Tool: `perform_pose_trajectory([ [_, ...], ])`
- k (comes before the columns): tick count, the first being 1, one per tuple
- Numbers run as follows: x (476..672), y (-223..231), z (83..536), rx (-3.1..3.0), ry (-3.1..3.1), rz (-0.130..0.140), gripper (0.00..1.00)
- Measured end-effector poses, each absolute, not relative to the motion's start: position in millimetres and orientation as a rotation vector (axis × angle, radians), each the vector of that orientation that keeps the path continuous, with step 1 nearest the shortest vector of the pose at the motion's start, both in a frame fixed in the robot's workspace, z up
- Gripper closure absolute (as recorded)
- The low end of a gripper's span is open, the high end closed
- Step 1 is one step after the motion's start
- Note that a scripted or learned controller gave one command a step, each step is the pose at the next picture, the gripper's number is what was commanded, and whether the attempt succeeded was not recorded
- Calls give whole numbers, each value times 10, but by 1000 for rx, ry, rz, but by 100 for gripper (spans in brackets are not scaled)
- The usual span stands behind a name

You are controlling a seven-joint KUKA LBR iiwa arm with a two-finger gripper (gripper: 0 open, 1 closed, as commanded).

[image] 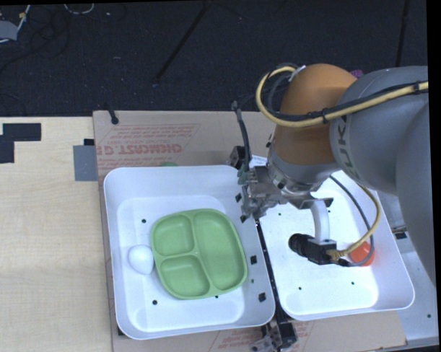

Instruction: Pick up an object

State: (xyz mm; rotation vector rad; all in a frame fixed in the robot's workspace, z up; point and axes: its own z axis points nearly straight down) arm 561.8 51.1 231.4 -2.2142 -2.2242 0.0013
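Well, the arm (349, 131) reaches in from the right and bends down over the bins. Its tool (251, 201) sits low at the seam where the left bin (115, 211) and the right bin (398, 292) meet, toward their far end. Whether the tool is open, closed or gripping anything cannot be told from this angle, because the wrist hides it.

The left bin holds a green plate (199, 253), lying flat with its three compartments facing up. It is a rounded rectangle, nearly as wide as it is long, so its long axis is hard to tell. It sits a little askew to the bin walls, with its far edge rising toward the right. Two compartments lie along its left side and one longer compartment runs down its right side. The tool is just past the plate's far right corner — near it, though contact cannot be judged.

A white ball (141, 259) lies against the plate's left edge, touching it or very nearly so. It is too close to round for any clear direction.

In the right bin an orange thing (363, 255) lies near the right wall — partly covered, so its shape and axis cannot be read. It is well apart from the tool.

Both bins rest on a cardboard sheet (161, 141) with red print, on a pale wooden surface (42, 250).
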Motion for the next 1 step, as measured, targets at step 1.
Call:
perform_pose_trajectory([
  [1,5478,945,2343,-2214,-2223,4,100],
])
